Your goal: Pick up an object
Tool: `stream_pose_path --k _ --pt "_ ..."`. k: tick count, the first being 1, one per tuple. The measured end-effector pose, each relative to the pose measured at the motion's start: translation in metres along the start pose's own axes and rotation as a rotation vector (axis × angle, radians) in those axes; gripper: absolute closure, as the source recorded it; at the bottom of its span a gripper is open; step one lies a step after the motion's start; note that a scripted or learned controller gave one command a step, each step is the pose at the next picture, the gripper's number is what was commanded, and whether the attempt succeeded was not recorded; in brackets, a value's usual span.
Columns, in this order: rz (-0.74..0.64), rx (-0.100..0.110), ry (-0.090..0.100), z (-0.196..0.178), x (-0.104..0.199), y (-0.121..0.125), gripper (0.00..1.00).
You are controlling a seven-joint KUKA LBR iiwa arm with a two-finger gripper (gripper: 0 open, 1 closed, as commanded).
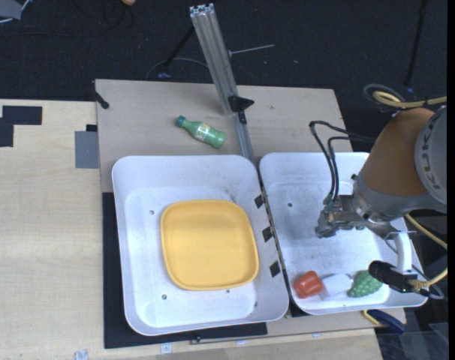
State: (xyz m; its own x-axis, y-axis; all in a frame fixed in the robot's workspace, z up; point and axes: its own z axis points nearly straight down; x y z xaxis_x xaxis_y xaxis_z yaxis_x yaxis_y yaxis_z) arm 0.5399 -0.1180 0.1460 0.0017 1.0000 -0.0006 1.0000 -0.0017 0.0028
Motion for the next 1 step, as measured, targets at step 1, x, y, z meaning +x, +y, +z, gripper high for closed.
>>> stream_pose_path --k 1 --pt "-0.001 0.0 0.0 -0.0439 0.0018 -0.0052 1.0"
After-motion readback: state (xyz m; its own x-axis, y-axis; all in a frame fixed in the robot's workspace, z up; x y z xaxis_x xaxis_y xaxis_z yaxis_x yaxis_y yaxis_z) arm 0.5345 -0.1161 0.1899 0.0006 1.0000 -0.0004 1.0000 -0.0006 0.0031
